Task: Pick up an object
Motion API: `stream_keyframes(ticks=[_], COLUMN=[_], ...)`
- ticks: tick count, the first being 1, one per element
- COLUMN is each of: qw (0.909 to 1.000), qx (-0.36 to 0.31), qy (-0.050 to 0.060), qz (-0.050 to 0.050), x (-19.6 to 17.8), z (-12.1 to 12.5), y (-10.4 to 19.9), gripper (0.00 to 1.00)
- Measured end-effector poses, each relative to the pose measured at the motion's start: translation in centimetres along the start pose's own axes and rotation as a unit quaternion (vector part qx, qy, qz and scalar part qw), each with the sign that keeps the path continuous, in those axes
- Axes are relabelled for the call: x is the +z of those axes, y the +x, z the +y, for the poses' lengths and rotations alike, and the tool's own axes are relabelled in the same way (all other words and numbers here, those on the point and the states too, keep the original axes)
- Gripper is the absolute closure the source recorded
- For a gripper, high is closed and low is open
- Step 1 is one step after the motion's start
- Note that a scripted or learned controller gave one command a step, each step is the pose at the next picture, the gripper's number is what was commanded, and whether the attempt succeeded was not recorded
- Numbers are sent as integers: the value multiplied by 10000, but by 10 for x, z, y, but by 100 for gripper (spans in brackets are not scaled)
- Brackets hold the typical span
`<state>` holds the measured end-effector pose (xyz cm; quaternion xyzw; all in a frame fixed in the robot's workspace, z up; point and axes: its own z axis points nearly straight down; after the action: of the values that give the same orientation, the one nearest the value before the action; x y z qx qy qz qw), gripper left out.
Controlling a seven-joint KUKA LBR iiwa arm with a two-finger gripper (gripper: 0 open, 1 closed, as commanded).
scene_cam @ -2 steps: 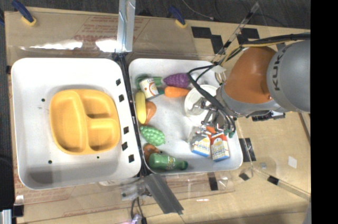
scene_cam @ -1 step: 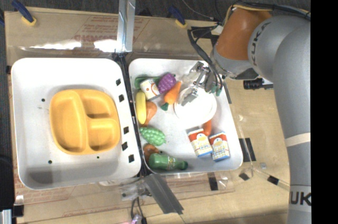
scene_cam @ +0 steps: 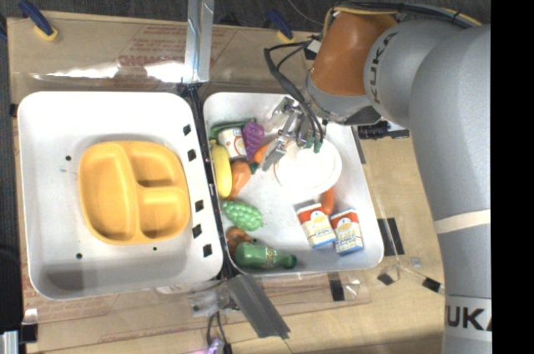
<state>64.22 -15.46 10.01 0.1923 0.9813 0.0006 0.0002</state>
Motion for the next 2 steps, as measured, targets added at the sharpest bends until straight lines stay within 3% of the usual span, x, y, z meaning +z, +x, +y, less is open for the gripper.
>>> stream_keyframes(ticks=[1,2], qw=[9974,9990], qx=[-721,-451], qy=[10,0], qz=[-23,23], x=[-40,10], z=[-56,-10], y=[5,0], gripper=[0,0])
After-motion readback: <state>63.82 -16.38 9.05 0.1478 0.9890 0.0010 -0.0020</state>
